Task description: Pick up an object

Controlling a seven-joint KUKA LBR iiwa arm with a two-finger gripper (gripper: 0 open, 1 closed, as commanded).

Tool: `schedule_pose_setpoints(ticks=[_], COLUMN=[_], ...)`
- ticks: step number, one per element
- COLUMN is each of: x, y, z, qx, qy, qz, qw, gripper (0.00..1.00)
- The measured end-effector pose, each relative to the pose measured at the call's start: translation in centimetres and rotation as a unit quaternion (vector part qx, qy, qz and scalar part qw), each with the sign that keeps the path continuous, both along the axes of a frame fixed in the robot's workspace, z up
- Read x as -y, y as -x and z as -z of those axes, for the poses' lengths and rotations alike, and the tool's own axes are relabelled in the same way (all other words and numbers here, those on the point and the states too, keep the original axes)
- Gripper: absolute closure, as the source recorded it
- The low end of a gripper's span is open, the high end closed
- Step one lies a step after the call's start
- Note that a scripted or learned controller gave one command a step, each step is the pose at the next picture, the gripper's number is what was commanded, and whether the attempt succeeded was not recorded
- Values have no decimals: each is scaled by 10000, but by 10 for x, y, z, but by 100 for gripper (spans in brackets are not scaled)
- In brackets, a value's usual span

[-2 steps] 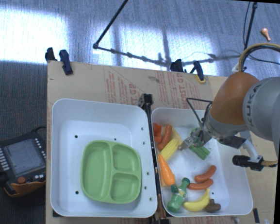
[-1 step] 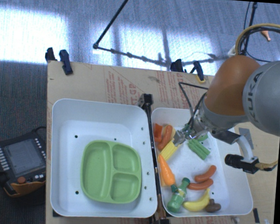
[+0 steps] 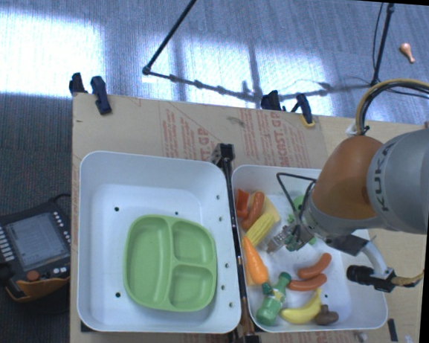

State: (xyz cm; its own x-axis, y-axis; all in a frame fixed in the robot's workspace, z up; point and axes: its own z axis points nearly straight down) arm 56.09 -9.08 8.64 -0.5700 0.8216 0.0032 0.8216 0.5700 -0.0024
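The right bin [image 3: 370, 311] holds toy food: an orange carrot [image 3: 255, 262], a yellow corn cob [image 3: 264, 224], red-orange pieces [image 3: 250, 204], two sausages [image 3: 313, 271], a green bottle [image 3: 272, 299], a yellow banana [image 3: 301, 310] and a brown piece [image 3: 327, 316]. My gripper [image 3: 283, 240] hangs low over the middle of this bin, just right of the corn and above the carrot. The wrist hides much of its fingers. Nothing shows between them.
The left bin [image 3: 100, 194] holds a green divided plate [image 3: 171, 262]. A black bar [image 3: 231, 198] runs between the bins. A teach pendant [image 3: 28, 251] lies on the floor at left. Clamps [image 3: 102, 94] grip the bench's far edge.
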Motion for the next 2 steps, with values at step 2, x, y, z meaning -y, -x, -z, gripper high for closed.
schedule_pose_setpoints(ticks=[2], x=[-65], y=[-48], z=[-101], qx=[21], qy=[3], qz=[-166], qw=[9999], gripper=[0])
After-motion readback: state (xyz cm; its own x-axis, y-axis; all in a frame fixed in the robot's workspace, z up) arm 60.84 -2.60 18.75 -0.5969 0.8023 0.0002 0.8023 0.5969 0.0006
